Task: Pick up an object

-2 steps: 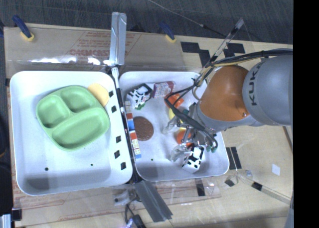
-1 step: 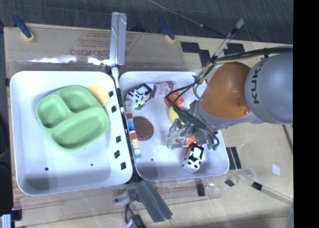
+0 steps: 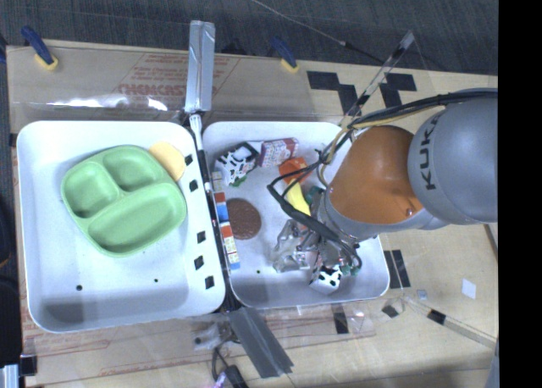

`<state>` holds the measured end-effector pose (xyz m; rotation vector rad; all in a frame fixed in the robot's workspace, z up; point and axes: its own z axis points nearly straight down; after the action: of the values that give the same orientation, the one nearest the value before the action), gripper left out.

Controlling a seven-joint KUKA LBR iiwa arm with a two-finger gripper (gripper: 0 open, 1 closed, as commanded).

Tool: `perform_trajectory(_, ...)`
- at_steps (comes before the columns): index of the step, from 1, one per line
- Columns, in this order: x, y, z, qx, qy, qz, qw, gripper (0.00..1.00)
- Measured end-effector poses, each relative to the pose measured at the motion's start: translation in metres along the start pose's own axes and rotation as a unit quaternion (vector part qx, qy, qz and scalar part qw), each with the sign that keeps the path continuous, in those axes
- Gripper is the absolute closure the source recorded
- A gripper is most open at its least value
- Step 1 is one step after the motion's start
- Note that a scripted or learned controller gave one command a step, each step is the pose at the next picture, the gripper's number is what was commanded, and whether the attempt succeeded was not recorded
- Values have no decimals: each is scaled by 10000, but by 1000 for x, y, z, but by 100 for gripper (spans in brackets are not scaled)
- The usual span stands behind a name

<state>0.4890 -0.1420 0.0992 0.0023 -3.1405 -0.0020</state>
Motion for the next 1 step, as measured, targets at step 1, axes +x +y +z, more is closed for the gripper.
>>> perform_trajectory(1, -21, 46, 8, 2, -12, 973, 9953, 100)
